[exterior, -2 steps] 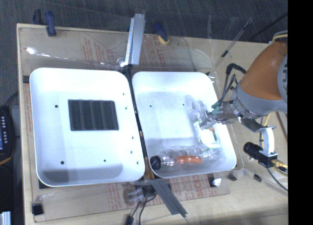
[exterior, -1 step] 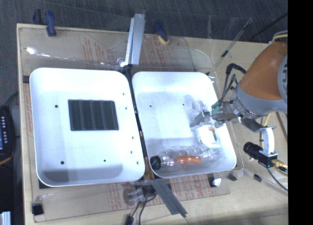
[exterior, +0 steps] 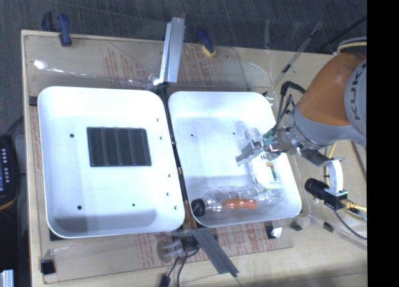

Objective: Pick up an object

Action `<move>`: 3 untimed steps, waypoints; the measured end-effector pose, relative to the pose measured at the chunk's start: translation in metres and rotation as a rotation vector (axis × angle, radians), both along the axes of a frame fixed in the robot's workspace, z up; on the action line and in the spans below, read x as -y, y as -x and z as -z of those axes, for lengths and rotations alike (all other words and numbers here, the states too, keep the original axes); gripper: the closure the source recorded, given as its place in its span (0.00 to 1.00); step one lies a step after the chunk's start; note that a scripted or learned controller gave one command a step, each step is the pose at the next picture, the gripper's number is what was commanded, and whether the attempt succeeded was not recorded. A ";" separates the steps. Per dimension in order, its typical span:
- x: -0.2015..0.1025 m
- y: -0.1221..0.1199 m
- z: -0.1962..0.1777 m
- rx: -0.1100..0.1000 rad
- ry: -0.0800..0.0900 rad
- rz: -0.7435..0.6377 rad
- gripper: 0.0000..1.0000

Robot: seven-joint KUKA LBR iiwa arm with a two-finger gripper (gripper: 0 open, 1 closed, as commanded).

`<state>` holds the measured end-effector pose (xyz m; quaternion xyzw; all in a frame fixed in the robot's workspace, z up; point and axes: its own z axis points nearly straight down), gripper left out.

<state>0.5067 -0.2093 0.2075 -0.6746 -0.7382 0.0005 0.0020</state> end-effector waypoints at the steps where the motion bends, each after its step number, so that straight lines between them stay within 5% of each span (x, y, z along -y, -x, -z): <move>1: -0.029 0.029 -0.069 0.006 0.004 -0.373 0.00; 2: -0.008 0.001 -0.006 0.001 0.000 -0.463 0.00; 3: -0.039 0.004 -0.066 0.006 0.003 -0.487 0.00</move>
